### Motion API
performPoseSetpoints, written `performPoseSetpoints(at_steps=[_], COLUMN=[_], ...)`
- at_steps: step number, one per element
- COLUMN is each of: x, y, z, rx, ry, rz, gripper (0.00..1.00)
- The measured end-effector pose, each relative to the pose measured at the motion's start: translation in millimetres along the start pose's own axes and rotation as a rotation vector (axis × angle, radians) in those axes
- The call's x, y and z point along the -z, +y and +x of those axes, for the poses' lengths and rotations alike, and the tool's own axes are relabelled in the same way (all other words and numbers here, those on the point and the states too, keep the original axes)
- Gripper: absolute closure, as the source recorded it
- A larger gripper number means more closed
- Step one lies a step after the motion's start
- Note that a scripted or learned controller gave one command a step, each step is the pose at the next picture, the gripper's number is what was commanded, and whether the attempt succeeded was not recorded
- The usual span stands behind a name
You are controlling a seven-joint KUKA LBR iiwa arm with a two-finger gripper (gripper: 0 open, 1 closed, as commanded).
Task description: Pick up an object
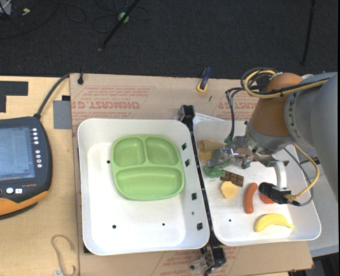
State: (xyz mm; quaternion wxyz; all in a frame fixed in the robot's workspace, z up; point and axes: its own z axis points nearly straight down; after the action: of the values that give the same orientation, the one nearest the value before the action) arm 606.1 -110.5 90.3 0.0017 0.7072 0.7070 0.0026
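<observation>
Grey and orange, the arm is reaching down into the right bin (308, 226), its hand (234, 153) hanging low near that bin's far-left corner, just above a green leafy item (214, 167). Whether the hand is open, closed or gripping anything, I cannot tell. A brown block (232, 178), a yellow wedge (229, 191), a sausage (249, 198) and a banana (272, 223) are lying in that bin. The left bin (95, 211) is carrying a green divided plate (148, 167).

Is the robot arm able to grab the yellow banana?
Probably yes. The banana lies alone near the right bin's front edge, nothing on top of it, and the gripper is already over that bin.
</observation>
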Motion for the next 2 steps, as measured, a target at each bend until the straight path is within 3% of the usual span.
performPoseSetpoints(at_steps=[1, 2], x=[11.3, 59.5], y=[-0.4, -6.8], z=[-1.7, -9.8], rx=[-0.004, -0.006], ry=[0.000, -0.002], rz=[0.002, 0.005], gripper=[1.00, 1.00])
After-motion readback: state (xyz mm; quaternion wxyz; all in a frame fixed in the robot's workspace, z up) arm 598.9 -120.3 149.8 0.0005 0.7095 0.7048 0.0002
